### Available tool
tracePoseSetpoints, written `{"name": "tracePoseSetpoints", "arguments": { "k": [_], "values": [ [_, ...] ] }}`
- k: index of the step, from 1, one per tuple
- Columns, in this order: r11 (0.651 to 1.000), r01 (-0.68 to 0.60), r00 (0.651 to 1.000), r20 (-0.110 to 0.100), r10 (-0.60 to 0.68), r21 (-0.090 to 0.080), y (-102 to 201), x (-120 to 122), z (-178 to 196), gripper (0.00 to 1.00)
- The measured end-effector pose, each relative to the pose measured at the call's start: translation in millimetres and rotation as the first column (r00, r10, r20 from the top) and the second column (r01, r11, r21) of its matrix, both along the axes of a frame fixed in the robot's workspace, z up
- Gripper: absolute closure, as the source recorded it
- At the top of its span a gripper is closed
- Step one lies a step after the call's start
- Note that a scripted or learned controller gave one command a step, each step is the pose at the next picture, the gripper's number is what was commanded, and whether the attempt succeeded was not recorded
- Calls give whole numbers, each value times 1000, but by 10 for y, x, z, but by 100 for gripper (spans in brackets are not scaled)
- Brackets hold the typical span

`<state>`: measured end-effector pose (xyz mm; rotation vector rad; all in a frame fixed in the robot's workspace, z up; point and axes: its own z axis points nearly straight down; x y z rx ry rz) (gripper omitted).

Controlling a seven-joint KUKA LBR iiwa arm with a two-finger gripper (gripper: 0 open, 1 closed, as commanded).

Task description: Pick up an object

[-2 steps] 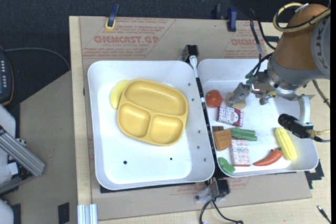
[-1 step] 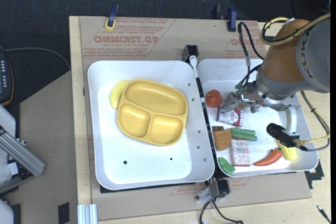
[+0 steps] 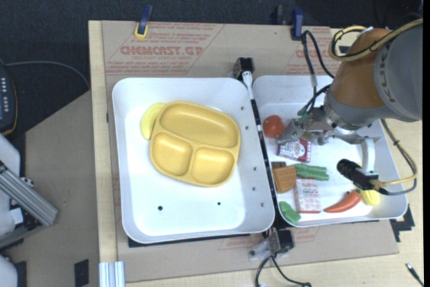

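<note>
My gripper (image 3: 302, 133) hangs low in the right bin (image 3: 289, 89), just above a red and white packet (image 3: 294, 150) and right of a red tomato (image 3: 273, 126). The grey arm with its orange band (image 3: 359, 80) comes in from the right and hides the bin's far right part. Below the packet lie a green bean pod (image 3: 311, 172), a brown waffle piece (image 3: 285, 178), a second packet (image 3: 308, 198), a small green piece (image 3: 289, 212) and an orange-red chili pepper (image 3: 344, 201) beside a yellow piece (image 3: 370, 197).
The left bin (image 3: 134, 165) holds a yellow divided plate (image 3: 195, 142) with a yellow banana-like piece (image 3: 149, 119) tucked behind its left edge. A black clip (image 3: 244, 66) sits at the top of the ridge between the bins. Cardboard (image 3: 168, 44) underlies both.
</note>
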<state>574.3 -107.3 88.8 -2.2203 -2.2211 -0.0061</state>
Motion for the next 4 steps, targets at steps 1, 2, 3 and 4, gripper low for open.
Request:
{"name": "tracePoseSetpoints", "arguments": {
  "k": [1,2,3,4],
  "values": [
    [1000,3,1000,17,-2,-11,-42,32,141,100],
    [1000,1,1000,4,-1,-5,-130,-9,657,100],
    [1000,-1,1000,7,1,-5,-114,25,1303,100],
    [1000,0,1000,1,0,-4,-113,32,1366,100]
  ]
}}
